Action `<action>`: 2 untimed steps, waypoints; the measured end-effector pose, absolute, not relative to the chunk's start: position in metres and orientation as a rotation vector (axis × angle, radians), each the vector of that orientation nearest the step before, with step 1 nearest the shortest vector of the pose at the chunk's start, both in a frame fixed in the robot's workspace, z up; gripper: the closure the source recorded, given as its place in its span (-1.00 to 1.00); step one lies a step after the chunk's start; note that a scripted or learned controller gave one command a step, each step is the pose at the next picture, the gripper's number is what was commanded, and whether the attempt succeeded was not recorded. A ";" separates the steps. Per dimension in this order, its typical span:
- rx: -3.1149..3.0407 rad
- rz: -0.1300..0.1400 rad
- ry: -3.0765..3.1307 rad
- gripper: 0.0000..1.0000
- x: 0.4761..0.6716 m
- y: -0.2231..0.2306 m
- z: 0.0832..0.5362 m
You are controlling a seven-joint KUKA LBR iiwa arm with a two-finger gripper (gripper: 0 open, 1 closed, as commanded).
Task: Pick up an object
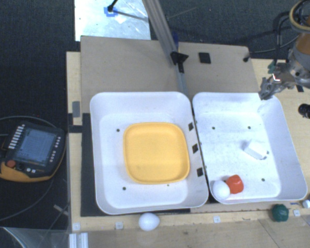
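Two bins on tabletop. Left bin (101, 112): one yellow plate (156, 152). Right bin (284, 133): one white block (256, 151), one red cup (234, 184), one white ball (220, 190) at front-left corner. Hand (267, 92) over back-right corner, grip state can't tell.

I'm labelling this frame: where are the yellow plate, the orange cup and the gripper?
yellow plate (156, 153), camera view, flat middle.
orange cup (234, 184), camera view, its side.
gripper (266, 92), camera view, between its fingertips.

We see a dark carpeted floor (26, 61) around the pale wooden bench (217, 68), a shiny reflective floor panel (111, 12), and a yellow-grey handheld control pendant (30, 154).
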State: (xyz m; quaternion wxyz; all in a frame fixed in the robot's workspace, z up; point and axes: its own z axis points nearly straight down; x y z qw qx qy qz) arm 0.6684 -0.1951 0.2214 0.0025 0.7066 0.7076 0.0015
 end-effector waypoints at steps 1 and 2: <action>2.217 0.004 2.220 1.00 0.668 -0.187 0.268; 2.216 0.003 2.226 1.00 0.656 -0.131 0.272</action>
